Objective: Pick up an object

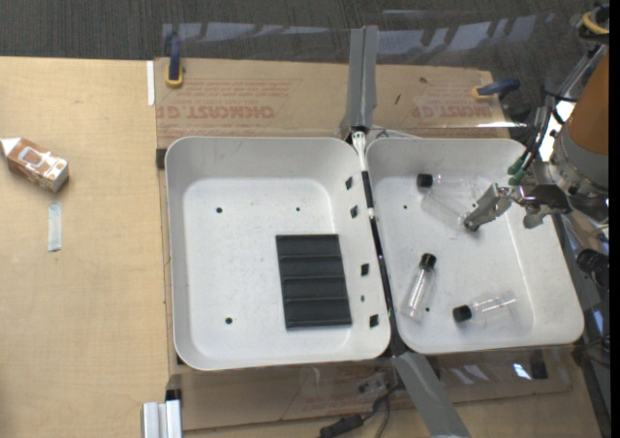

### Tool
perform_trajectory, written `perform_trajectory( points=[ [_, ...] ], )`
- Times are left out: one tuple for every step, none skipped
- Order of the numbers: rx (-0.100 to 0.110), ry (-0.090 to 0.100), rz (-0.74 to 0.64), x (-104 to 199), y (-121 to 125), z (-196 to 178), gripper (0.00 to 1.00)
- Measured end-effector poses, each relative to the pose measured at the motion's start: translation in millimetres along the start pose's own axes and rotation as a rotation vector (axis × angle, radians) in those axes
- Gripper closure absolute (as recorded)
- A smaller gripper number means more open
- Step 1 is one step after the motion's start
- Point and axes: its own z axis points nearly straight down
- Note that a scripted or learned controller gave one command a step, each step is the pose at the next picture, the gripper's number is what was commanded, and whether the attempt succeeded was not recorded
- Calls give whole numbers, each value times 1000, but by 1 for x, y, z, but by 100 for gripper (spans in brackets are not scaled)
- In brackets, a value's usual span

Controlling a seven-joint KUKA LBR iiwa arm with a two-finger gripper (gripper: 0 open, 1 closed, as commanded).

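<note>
Gripper [504, 205] is hovering over the right bin [542, 329], can't tell its state. Three clear, black-capped plastic vials: one [427, 181] left of it, two [419, 284] [483, 308] below.

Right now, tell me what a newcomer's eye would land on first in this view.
The ribbed black rectangular block in the left white bin stands out most against the pale plastic. In the right white bin lie three clear vials with black caps, and the metal two-finger gripper reaches in from the right above them.
</note>
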Motion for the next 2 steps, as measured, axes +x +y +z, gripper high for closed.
perform_trajectory(
  points=[
    [0,0,-45,-2,39,104,0],
    [-3,-1,-157,-22,94,169,0]
  ],
)
